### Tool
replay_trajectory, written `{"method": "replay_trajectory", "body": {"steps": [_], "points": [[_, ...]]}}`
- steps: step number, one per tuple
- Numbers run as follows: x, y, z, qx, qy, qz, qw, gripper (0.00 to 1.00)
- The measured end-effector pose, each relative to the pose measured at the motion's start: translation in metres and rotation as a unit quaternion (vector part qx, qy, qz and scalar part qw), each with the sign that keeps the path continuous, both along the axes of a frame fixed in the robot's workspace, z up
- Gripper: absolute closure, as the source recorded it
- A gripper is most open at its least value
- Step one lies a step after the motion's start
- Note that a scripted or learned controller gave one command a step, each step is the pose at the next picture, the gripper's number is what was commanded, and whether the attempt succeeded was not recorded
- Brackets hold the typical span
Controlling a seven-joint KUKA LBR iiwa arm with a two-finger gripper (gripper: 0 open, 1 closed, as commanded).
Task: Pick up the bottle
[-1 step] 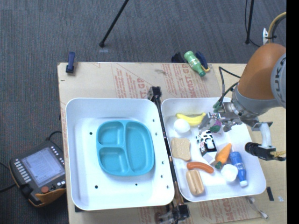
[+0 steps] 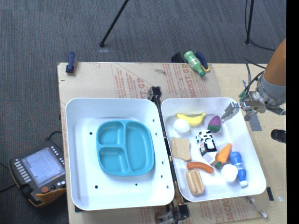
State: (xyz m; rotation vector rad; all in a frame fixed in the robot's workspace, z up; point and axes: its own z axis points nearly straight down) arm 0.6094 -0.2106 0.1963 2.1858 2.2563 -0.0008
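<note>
A blue bottle (image 2: 238, 166) with a white cap lies in the right bin (image 2: 254, 148), near its front right corner, beside a white ball (image 2: 229, 172) and a carrot (image 2: 224, 153). A second bottle, green (image 2: 194, 62), lies on the bench behind the bins. My gripper (image 2: 241, 117) hangs over the right bin's back right edge, well behind the blue bottle. Its fingers are spread, with one fingertip (image 2: 228, 113) next to a purple fruit (image 2: 214, 123). Nothing is between them.
The right bin also holds a banana (image 2: 190, 118), a white egg (image 2: 181, 125), a cow-patterned carton (image 2: 206, 141), a bread slice (image 2: 180, 148), a sausage (image 2: 200, 166) and a bun (image 2: 195, 182). A teal divided plate (image 2: 125, 147) lies in the left bin (image 2: 77, 125).
</note>
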Motion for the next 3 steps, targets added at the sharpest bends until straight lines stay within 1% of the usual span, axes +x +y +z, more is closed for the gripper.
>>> {"method": "replay_trajectory", "body": {"steps": [1, 2, 3], "points": [[-0.047, -0.002, -0.089, 0.0005, 0.000, 0.079, 0.9969, 0.00], [-0.047, -0.003, -0.079, 0.0011, 0.000, 0.076, 0.9971, 1.00], [-0.110, 0.034, -0.069, 0.0015, 0.001, -0.049, 0.9988, 1.00]]}}
